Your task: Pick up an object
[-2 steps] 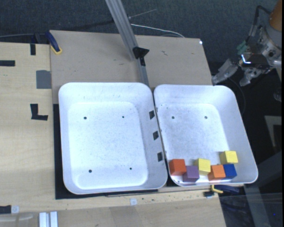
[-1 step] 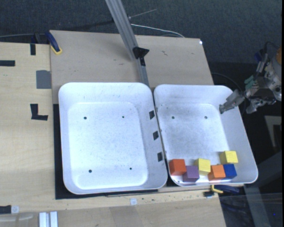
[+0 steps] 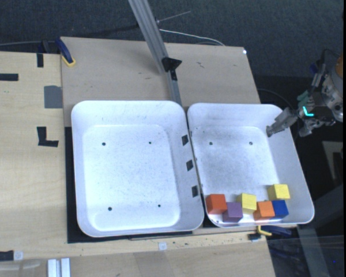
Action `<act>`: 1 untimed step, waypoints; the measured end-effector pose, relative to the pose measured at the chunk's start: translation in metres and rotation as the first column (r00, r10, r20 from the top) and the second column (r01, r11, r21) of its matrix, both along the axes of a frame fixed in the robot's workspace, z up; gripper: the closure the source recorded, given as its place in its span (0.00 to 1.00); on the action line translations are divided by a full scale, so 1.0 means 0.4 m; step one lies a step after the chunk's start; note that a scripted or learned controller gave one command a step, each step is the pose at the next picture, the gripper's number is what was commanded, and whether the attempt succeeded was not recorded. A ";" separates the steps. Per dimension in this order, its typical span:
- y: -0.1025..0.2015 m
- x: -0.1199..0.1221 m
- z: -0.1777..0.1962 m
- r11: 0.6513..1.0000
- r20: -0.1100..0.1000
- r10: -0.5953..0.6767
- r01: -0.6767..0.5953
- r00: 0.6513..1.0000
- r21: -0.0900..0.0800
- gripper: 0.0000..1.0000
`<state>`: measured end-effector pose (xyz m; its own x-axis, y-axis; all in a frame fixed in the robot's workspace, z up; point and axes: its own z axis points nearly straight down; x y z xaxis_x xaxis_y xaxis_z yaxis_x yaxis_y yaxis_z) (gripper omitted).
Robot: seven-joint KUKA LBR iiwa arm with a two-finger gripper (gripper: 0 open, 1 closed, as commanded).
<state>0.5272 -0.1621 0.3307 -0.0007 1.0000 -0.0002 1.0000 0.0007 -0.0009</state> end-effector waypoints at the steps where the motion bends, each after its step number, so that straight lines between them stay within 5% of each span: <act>1: 0.000 0.000 0.000 1.000 0.000 0.000 0.000 1.000 0.000 0.00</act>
<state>0.5273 -0.1620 0.3306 -0.0010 1.0000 0.0001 1.0000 0.0010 -0.0009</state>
